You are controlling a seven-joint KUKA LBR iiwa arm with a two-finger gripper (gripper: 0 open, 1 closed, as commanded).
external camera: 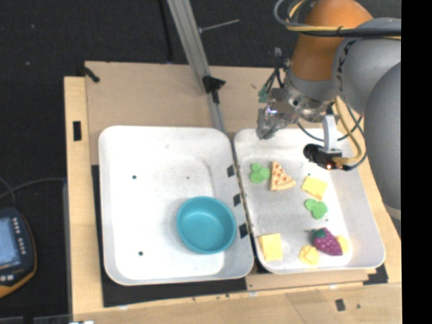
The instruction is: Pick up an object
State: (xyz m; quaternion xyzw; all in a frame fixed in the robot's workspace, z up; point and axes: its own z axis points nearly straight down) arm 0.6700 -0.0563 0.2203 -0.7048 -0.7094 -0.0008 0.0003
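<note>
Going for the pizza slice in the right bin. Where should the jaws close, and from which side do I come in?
Come straight down on the pizza slice; it lies flat. Probably close across its narrower half, near the tip, jaws on the two straight edges. Green piece sits close on its left, so keep that jaw tight in.

Tan bench (155, 96) — two shallow white bins side by side: left bin (128, 160), right bin (354, 208).

Tan bench (155, 100) stands on dark floor (67, 25).
</note>
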